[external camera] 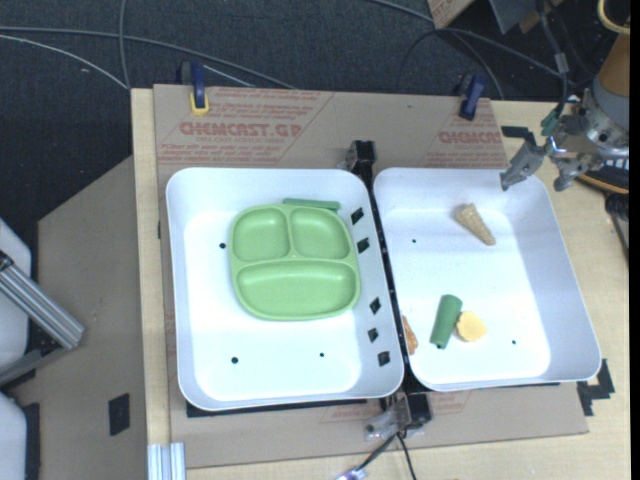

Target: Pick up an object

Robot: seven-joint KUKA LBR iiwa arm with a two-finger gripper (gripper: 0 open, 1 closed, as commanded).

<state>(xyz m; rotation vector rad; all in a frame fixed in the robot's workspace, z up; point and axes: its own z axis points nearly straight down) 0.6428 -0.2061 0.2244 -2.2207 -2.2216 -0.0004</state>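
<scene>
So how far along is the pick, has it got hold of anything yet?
Nothing looks picked yet. The gripper sits at the right bin's far right corner with nothing between its fingers. In that bin the tan cone, the green cylinder and the yellow piece all lie on the floor; the green tray lies in the left bin. The whole grasp is left.

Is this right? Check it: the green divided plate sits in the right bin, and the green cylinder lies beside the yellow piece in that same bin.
Not quite. The camera view shows the green divided plate in the left bin, not the right. The rest holds: the green cylinder lies beside the yellow piece in the right bin.
</scene>
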